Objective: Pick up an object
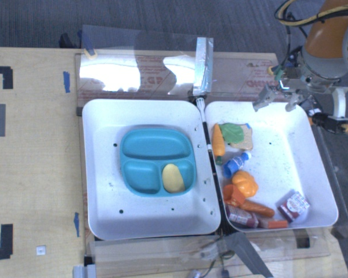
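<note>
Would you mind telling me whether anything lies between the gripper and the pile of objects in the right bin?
Nothing visible does. The gripper hangs over the far edge of the right bin, and only bare white floor separates it from the nearest items, the green sponge and the blue bottle, which sit along the bin's left side.
</note>
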